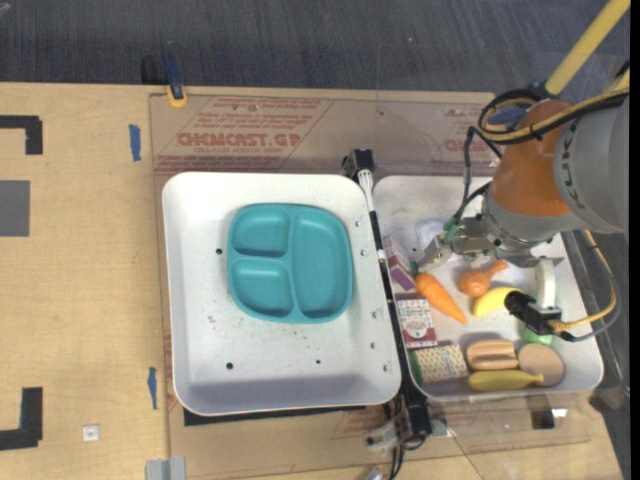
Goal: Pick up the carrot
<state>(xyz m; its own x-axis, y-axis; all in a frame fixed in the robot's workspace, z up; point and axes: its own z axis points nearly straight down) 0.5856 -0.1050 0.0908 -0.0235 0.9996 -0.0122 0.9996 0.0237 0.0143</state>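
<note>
Bench (80, 298): tan board surface under both bins, black corner marks along its left edge, blue tape bits near the left bin.
Left bin (200, 358): shallow, white, rounded corners, dotted with small dark specks; touching the right bin along a dark seam.
Right bin (590, 368): shallow, white, crowded with toy food in its lower half.
Arm (590, 173): grey, reaching in from the right, orange band (530, 173) above the wrist, black and yellow cables looped around it.
Tray (291, 262): teal, three compartments, lying flat in the middle of the left bin.
Gripper (437, 252): low over the upper middle of the right bin, just above and left of the carrot's thick end; cannot tell whether apart or together, tips lost against clutter.
Carrot (442, 297): orange, lying tilted on the right bin's floor, thick end up-left, thin end down-right; between the cartons and the small orange piece, nothing clamped on it.
Hot dog (490, 353): bun with sausage, lying near the bin's lower edge.
Banana (503, 379): yellow, flat, just below the hot dog.
Cartons (414, 320): small printed boxes along the right bin's left wall, beside the carrot.
Lemon (490, 304): yellow, right of the carrot's thin end.
Small orange piece (477, 280): just above the lemon, beneath the wrist.
</note>
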